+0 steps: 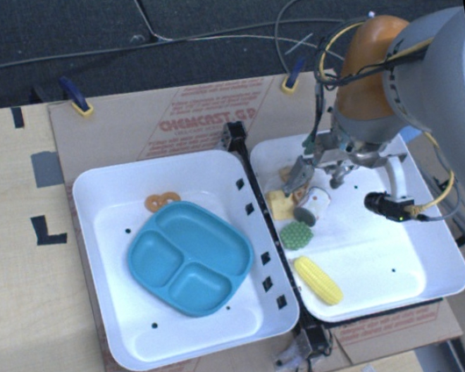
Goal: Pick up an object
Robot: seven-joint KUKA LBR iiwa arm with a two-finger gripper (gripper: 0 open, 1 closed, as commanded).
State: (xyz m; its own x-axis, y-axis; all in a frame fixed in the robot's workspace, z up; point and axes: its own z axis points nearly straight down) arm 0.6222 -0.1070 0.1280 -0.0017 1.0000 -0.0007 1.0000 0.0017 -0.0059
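A grey robot arm reaches from the right into the right bin, its end effector low over a tight cluster of small objects against that bin's left wall. Whether the end effector is spread or pressed together cannot be told from this angle, and nothing is visibly pinched. A small white cylinder sits just below it, beside a pale yellow block and a green ball; a yellow corn cob lies apart, nearer the front. The crowding is the likely hazard: a closing grasp may catch two pieces, nudge the cylinder so it rolls, or jam against the wall. In the left bin, a blue divided plate and an orange pretzel lie well clear.
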